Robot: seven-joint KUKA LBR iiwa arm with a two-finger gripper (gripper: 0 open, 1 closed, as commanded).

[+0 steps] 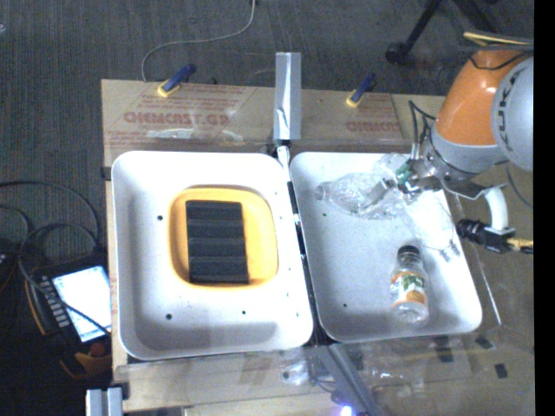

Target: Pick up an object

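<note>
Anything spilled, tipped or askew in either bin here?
Nothing spilled. The bottle lies on its side in the right bin, and crumpled clear plastic sits near that bin's far edge. The yellow tray in the left bin sits square.

Dark grey carpet floor surrounds the bench. A brown board lies well left of the gripper. Chair legs stand above it.

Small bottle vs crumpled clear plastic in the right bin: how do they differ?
The small bottle is a firm, defined shape with a dark cap and orange label; the crumpled clear plastic is shapeless and unmarked. The bottle lies on its side near the right bin's front; the plastic sits at the back, by the gripper. The bottle lies apart from the gripper; the plastic lies right at it. Both are see-through.
</note>
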